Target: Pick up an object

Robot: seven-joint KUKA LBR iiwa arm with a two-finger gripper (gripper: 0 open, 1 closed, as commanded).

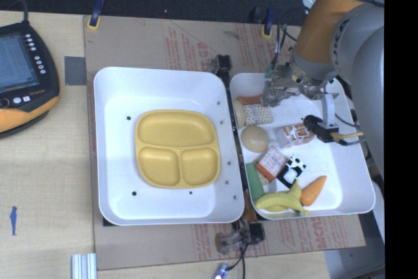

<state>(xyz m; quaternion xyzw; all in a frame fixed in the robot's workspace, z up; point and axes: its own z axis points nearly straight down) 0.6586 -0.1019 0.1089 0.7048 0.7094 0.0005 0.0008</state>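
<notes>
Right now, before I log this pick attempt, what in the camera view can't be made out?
- Gripper: its fingers merge with dark hardware at the right bin's far end, so no grasp can be confirmed.
- Reddish item beside the gripper: too small and blurred to identify.
- Small printed packet: label too small to read.
- Green object: partly covered by the banana.

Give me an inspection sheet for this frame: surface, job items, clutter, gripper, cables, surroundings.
Surface: bench with cardboard sheet, held by clamps.
Job's things: right bin holds banana, carrot, round beige ball, small packets.
Clutter: left bin holds yellow divided tray.
Gripper: gripper low over right bin's far end; finger state not readable.
Cables: wires run along the wrist; one lead at bench front edge.
Surroundings: teach pendant at left; dark floor beyond.
</notes>
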